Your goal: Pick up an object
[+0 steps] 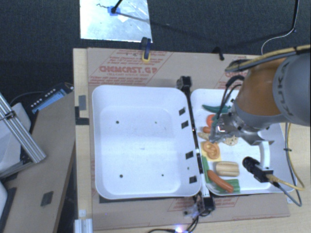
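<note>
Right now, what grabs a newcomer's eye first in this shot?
The grey arm with its orange band dominates the right side, its hand low over the right bin. Beneath it, bright toy foods cluster along that bin's left edge: an orange slice, a bread roll and a hot dog. The left bin is a broad white expanse.

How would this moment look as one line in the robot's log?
task: pick up an object | gripper: low over right bin | nearest: orange slice | bread roll: untouched
</note>
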`<state>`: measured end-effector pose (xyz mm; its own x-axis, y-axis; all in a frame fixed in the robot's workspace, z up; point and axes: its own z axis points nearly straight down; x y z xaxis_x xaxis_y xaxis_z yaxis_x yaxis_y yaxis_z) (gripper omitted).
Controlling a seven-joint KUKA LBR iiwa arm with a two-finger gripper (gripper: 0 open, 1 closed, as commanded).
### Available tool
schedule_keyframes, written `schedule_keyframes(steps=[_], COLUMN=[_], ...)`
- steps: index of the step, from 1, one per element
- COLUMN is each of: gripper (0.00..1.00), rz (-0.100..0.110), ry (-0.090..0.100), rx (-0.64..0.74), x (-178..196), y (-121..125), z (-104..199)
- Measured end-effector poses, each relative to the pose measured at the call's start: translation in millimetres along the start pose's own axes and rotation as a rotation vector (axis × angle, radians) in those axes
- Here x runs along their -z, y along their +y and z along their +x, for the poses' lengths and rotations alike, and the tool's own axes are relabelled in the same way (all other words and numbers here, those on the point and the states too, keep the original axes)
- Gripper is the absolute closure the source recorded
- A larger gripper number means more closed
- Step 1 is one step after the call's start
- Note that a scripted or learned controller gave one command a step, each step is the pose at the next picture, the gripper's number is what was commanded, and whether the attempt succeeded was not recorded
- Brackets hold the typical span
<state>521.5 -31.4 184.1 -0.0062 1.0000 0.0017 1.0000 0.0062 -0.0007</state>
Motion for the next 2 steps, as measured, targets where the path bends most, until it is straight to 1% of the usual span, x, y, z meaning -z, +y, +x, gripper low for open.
schedule_keyframes(steps=[1, 2], gripper=[1.00, 1.00], rz=[-0.023, -0.015], ry=[0.000, -0.003], rx=[0.004, 0.000], x=[174, 228], y=[31, 115], z=[43, 39])
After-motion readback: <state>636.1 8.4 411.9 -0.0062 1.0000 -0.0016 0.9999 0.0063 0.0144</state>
